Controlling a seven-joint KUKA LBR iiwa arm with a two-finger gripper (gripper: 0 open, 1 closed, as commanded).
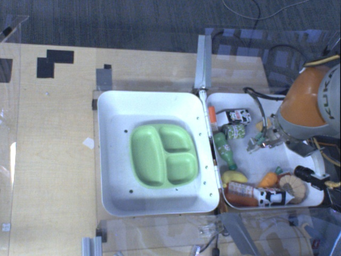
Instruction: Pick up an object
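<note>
Hovering over the right shallow white bin above small cans and bottles, the claw holds nothing, jaw state indeterminate.

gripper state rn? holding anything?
Gripper: over the right bin, above a bare patch of its floor; nothing seen in its grasp; open or shut cannot be told.

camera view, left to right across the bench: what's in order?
Left bin → green divided tray → green bottle at the right bin's left edge → gripper → orange band of the arm.
</note>
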